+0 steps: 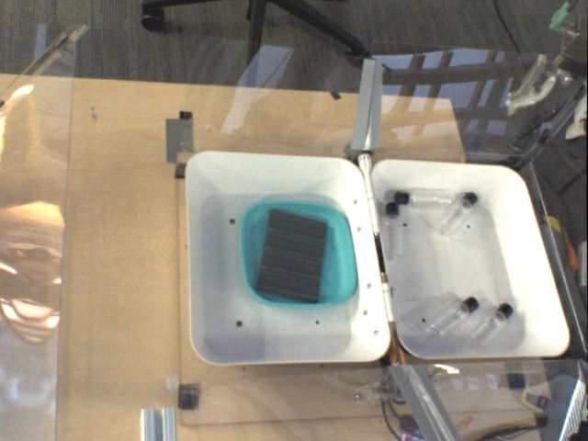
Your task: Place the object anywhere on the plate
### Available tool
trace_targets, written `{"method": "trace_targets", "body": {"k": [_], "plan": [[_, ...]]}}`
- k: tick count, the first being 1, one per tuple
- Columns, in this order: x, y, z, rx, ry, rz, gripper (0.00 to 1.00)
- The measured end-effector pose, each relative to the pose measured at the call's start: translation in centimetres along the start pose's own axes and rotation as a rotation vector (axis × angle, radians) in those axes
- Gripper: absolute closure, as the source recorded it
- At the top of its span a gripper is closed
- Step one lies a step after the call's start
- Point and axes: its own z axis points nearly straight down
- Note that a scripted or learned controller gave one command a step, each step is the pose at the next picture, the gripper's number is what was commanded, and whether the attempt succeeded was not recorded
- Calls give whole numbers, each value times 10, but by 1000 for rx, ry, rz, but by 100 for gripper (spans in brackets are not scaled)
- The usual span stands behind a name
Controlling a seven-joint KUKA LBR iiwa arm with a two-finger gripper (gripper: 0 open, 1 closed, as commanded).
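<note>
The task looks complete, judging from how things lie: the dark ribbed block (pixel 292 256) rests flat on the teal plate (pixel 344 263), well inside its rim, and nothing is left to carry.

Going from largest to smallest, the wooden counter (pixel 110 274) bears 2 shallow white bins side by side. The left bin (pixel 211 329) holds the plate near its centre, with bare white floor around it (widest toward 6 and 9 o'clock). The block fills most of the plate's middle, its long side running from 12 to 6 o'clock with a slight tilt, and teal rim shows all around it.

The right bin (pixel 514 338) holds 4 small clear vials with black caps: 2 toward 11 and 1 o'clock, one of them (pixel 404 198) close to the wall shared with the left bin, and 2 more toward 5 o'clock, lying close together (pixel 485 316).

The state of the jaws cannot be told from this view.
</note>
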Motion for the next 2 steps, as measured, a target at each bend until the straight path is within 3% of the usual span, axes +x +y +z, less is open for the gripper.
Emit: {"method": "trace_targets", "body": {"k": [1, 2], "plan": [[-47, 4, 0, 1, -1, 115, 0], [-60, -1, 0, 2, -2, 262, 0]]}}
